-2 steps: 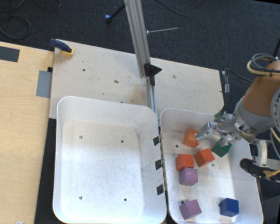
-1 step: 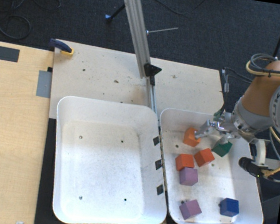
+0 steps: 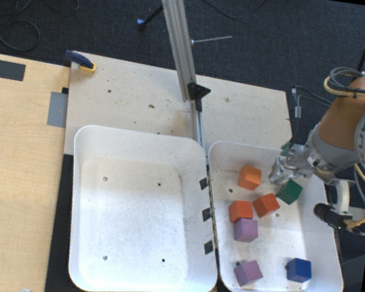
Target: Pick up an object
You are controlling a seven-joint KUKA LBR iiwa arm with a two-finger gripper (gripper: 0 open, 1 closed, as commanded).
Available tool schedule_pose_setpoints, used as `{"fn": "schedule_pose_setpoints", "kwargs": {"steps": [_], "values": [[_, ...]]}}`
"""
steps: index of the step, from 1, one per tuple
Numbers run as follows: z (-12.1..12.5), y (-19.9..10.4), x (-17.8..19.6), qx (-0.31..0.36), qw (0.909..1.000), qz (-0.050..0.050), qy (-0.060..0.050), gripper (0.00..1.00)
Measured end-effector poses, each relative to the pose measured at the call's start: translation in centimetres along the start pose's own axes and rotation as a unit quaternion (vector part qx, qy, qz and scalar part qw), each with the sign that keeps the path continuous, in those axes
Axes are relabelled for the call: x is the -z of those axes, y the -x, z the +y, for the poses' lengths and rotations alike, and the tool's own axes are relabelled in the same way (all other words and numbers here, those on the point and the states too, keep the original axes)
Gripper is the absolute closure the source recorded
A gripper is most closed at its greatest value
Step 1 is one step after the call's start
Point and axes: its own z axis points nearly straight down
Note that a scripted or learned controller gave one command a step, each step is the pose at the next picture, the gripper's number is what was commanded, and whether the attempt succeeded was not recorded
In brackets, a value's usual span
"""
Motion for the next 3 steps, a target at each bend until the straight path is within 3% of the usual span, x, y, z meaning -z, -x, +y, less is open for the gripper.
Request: {"fn": "schedule_pose_setpoints", "kwargs": {"steps": [1, 3], "values": [[-0.2, -0.1, 4.3, 0.0, 1.0, 0.002, -0.005, 1.0], [0.1, 0.3, 14.9, 0.001, 1.0, 0.001, -0.004, 1.0]]}}
